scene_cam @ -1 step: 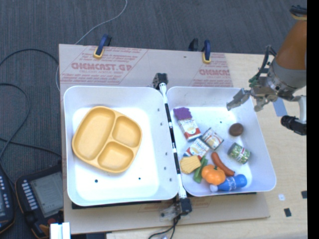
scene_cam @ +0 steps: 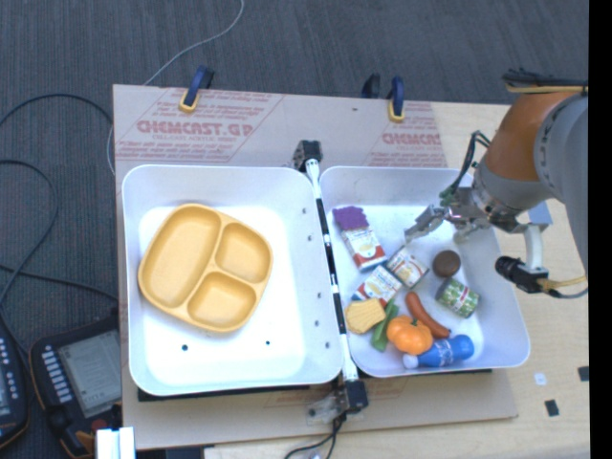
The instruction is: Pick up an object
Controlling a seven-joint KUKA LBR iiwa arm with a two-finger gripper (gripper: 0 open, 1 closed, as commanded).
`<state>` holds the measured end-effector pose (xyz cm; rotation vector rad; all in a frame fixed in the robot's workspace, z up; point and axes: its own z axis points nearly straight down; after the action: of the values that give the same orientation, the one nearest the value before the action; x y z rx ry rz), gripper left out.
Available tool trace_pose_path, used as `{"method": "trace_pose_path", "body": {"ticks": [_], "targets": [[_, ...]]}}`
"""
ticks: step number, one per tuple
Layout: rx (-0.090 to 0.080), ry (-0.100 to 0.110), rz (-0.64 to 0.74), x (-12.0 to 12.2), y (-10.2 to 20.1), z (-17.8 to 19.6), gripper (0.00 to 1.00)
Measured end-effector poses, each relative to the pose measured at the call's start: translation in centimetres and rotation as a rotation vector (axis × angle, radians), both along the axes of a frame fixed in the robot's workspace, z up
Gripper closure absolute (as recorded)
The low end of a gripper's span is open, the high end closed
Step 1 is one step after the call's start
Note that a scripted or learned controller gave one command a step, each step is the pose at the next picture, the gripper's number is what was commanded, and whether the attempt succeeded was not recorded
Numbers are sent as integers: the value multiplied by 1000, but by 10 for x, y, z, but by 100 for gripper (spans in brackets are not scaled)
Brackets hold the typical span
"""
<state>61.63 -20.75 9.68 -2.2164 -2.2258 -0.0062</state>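
My gripper (scene_cam: 435,229) hangs over the upper middle of the right bin (scene_cam: 507,347), open, with nothing between its fingers. Just below it lie a brown ball (scene_cam: 447,262) and a small box (scene_cam: 406,268). To its left are a purple packet (scene_cam: 351,217) and a red-and-white packet (scene_cam: 365,247). Nearer the front lie another small box (scene_cam: 380,285), a green can (scene_cam: 458,297), a red sausage (scene_cam: 429,317), an orange fruit (scene_cam: 413,336), a blue bottle (scene_cam: 449,350), a yellow cracker (scene_cam: 363,316) and a green piece (scene_cam: 381,333).
The left bin (scene_cam: 287,352) holds a yellow divided tray (scene_cam: 205,266). A ridge with a black clamp (scene_cam: 308,153) at its far end separates the bins. The grey arm with its orange band (scene_cam: 521,142) comes in over the right bin's far right corner.
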Motion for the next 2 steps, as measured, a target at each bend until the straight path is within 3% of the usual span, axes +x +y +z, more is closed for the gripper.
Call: {"method": "trace_pose_path", "body": {"ticks": [1, 2], "targets": [[-8, -7, -4, -46, 41, -8, 0], [-8, -9, -4, -45, 41, 3, 100]]}}
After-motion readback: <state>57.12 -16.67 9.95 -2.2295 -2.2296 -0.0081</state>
